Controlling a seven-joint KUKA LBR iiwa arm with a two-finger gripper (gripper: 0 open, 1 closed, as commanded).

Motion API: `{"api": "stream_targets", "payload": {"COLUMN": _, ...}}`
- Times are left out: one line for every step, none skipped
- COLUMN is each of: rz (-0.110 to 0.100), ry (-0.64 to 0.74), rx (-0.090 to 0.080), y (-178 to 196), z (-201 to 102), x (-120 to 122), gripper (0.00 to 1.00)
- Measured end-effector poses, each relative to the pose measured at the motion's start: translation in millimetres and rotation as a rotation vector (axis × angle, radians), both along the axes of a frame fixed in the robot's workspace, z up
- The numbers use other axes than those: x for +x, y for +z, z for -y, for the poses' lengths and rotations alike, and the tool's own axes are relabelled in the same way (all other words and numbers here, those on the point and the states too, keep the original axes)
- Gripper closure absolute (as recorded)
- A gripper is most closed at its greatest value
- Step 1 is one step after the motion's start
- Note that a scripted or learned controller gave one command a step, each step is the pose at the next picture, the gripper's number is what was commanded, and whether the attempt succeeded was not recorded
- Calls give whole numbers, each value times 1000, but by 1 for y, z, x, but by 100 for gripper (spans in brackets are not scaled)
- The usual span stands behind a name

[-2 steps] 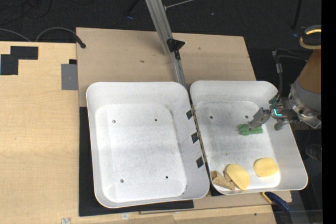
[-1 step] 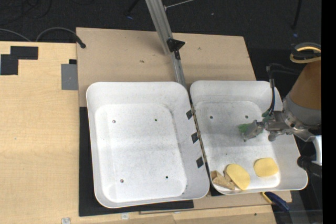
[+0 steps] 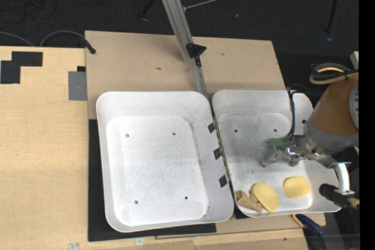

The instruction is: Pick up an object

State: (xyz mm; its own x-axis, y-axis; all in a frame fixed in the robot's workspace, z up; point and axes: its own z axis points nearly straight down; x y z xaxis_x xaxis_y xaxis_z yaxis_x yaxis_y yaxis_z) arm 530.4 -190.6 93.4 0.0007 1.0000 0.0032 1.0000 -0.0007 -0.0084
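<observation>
Gripper [image 3: 274,155] low inside the right-hand bin [image 3: 252,108], reaching in from the right beneath the orange-banded wrist; opening impossible to tell from this slant. Small green object [image 3: 274,141] touching or just beside its tip, on the far side; held or not, unclear. Two yellow rounded objects as other candidates: one [image 3: 296,187] nearer the camera and a little right of the tip, one [image 3: 265,197] almost straight toward the camera, long axis slanting, beside tan scraps [image 3: 248,202]. Left-hand bin [image 3: 153,161] well apart.
</observation>
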Motion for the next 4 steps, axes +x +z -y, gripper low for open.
{"api": "stream_targets", "payload": {"rz": 4, "ry": -5, "rx": -1, "y": 13, "z": 2, "x": 1, "gripper": 100}}
{"api": "stream_targets", "payload": {"rz": 10, "ry": -7, "rx": -4, "y": 57, "z": 7, "x": -2, "gripper": 100}}
{"api": "stream_targets", "payload": {"rz": 12, "ry": -3, "rx": -5, "y": 117, "z": 16, "x": -4, "gripper": 100}}
{"api": "stream_targets", "payload": {"rz": 4, "ry": -3, "rx": -2, "y": 107, "z": 16, "x": -4, "gripper": 100}}
